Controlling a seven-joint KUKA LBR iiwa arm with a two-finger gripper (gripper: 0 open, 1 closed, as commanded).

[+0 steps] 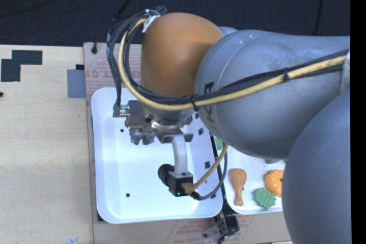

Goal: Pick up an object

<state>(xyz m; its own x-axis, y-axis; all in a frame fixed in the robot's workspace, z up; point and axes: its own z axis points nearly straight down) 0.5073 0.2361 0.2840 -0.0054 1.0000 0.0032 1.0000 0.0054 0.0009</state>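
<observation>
Far left, the wooden desk (40, 151) is showing a black patch (23, 63) and a grey rectangle (75, 83) near its top edge. Next over, the left white bin (106, 180) is sitting with just a couple of tiny dark specks on its floor.

The end effector (146, 135) is hanging over the upper middle of that bin, tucked right under the orange band (174, 54). Honestly I can't tell if it's wide or narrow from this angle, and nothing is showing in its grip. The big grey arm (257, 94) is reaching in from the right and covering most of the right bin (251, 171).

The pickable stuff is all lying in the visible strip of that right bin: a tan toy drumstick (238, 183) pointing thin end down, a bumpy green piece (264, 198) just beside it, and an orange piece (275, 182) peeking out from under the arm. All of it is sitting well apart from the end effector.
</observation>
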